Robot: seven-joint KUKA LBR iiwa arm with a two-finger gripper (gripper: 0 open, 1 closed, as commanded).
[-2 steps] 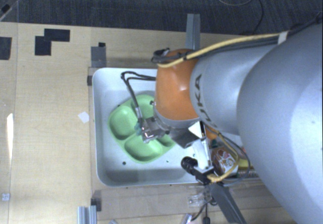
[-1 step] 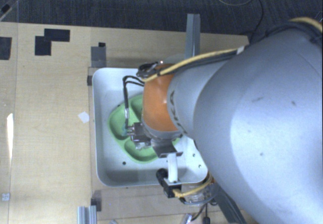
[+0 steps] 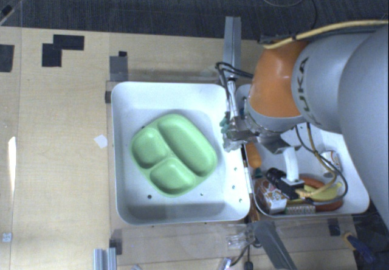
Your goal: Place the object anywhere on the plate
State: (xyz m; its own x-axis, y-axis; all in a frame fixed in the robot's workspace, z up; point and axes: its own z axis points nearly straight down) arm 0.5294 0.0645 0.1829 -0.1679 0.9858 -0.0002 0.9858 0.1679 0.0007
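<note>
A green plate (image 3: 175, 153) with three compartments lies in the left white bin (image 3: 130, 202), nothing on it. My gripper (image 3: 233, 134) hangs under the grey and orange arm, over the wall between the two bins, just right of the plate's edge. In the right bin (image 3: 358, 199) below the arm lie an orange piece (image 3: 254, 155), a brown packet (image 3: 271, 195), a yellow banana (image 3: 323, 192) and a red thing (image 3: 316, 205). The arm hides most of that bin.
The arm's bulk covers the upper right bin. A grey post (image 3: 232, 41) stands behind the bins. Black marks (image 3: 61, 48) sit on the wooden bench at the far left.
</note>
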